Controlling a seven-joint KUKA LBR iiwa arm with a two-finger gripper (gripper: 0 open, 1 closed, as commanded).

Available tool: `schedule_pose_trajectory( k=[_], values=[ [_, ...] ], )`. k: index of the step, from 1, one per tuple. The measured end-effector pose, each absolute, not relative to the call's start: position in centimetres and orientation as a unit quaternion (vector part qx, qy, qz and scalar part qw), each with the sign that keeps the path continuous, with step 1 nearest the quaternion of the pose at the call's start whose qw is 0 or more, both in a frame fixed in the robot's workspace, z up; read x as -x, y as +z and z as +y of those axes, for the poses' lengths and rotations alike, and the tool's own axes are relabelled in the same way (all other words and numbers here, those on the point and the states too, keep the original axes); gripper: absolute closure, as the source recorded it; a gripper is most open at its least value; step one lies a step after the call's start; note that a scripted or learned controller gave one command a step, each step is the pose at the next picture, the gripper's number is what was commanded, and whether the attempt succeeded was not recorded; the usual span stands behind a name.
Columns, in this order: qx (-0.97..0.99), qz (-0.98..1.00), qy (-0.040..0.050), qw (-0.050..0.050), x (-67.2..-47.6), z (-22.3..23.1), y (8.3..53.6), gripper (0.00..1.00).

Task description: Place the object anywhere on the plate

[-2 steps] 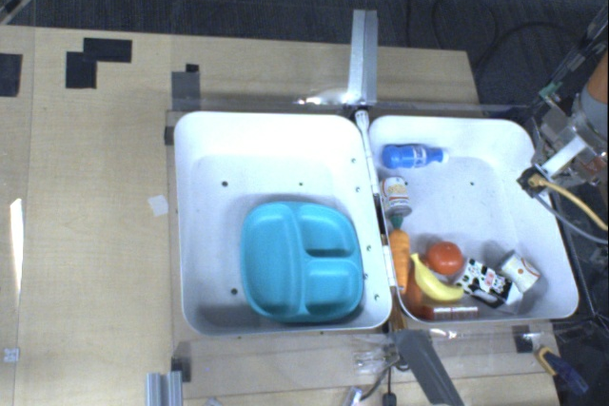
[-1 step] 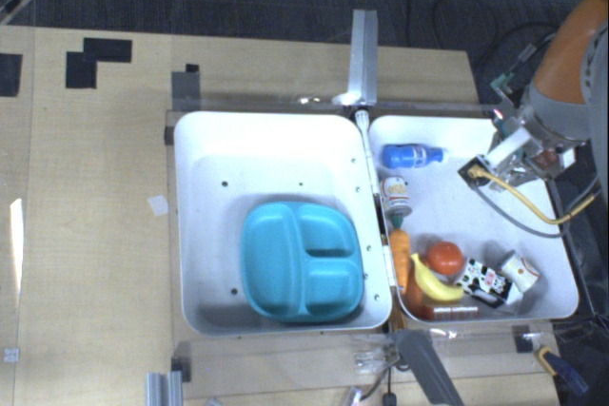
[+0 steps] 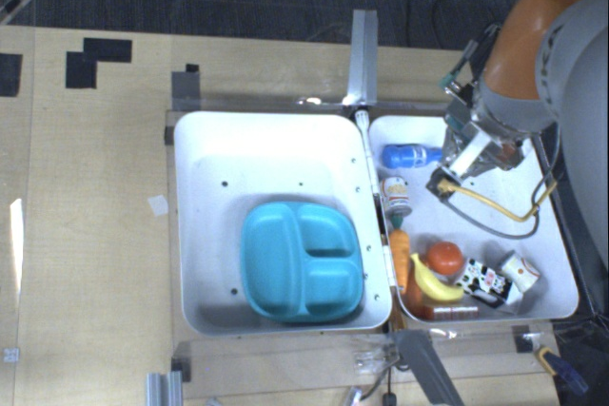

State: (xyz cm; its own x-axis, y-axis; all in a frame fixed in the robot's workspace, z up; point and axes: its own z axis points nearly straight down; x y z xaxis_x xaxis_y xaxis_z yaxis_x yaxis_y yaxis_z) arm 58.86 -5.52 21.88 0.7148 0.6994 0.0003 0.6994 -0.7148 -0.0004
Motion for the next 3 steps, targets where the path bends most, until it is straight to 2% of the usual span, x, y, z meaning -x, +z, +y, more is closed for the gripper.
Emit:
schedule_pose_trajectory(
  k=[1, 2, 3],
  values=[
    [0.876, -0.482, -0.0010, 0.000, -57.7, 1.8, 18.5, 1.00],
    [0.786, -0.618, -0.0010, 0.000, -51.7, 5.1, 18.4, 1.00],
    [0.737, -0.676, -0.0011, 0.000, -48.7, 6.7, 18.4, 1.00]
  ],
)
